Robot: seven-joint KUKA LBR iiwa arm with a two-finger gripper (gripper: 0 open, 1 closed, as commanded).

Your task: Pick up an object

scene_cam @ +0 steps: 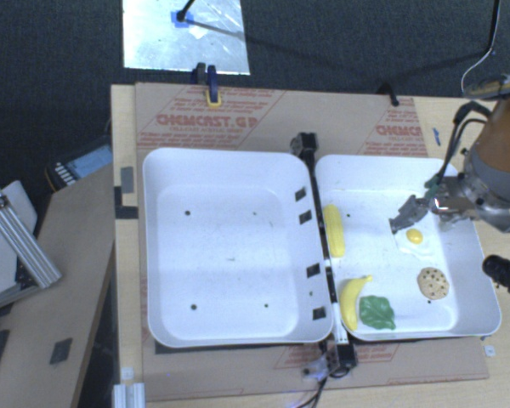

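Nearby, pincer [405, 219], grip state unclear, just above fried egg [415, 238]; cookie [433, 283], banana [351, 299] apart.

The flat brown cardboard sheet [238, 113] under the bins has red letters on it. At the top left they look like "CHEMCAST", with a few blurry letters after. More red print at the top right is too blurry to read.

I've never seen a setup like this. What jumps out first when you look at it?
The toy food, all in the right-hand bin: a corn cob by the divider, a banana and a green leafy piece at the front, a cookie and a fried egg. The arm's end effector hovers just above the egg.
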